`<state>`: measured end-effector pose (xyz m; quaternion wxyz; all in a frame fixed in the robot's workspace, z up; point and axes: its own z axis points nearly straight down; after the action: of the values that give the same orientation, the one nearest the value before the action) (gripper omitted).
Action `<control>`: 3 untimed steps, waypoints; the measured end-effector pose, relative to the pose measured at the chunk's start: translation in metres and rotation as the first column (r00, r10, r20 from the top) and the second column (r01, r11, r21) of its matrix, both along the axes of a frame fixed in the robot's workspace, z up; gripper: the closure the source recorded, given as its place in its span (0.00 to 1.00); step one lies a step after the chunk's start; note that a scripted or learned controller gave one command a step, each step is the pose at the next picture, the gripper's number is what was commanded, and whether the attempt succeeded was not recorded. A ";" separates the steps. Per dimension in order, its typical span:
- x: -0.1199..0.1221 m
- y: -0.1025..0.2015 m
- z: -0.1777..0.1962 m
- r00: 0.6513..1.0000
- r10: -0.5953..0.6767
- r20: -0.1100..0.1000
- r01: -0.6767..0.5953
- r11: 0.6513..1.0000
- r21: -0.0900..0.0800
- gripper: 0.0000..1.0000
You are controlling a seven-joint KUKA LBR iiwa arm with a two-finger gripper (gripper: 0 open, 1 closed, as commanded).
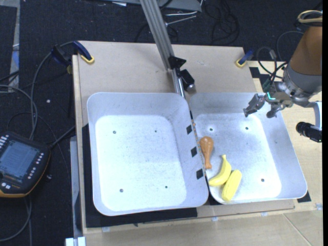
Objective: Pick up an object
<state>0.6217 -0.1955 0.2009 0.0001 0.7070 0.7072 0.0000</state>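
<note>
Hovering over the right bin near its 1 o'clock corner: hand, fingers spread wide, gripping nothing. Toward the bin's 7 o'clock corner, well apart from the hand: toy drumstick, long axis 12 to 6, thick end at 12; beside it banana and yellow block, both slanting 1 to 7.

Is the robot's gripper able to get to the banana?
Probably yes. The gripper hangs over the same bin as the banana, and nothing lies between, though a drumstick sits close beside.
</note>
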 end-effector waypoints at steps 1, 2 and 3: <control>0.000 0.000 0.000 1.000 0.000 0.000 0.000 1.000 0.000 0.00; -0.011 -0.003 -0.053 1.000 -0.001 -0.005 0.001 1.000 0.001 0.00; -0.012 -0.002 -0.106 1.000 0.000 -0.005 0.000 1.000 0.001 0.00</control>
<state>0.6098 -0.1979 0.0947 -0.0022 0.7071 0.7071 -0.0013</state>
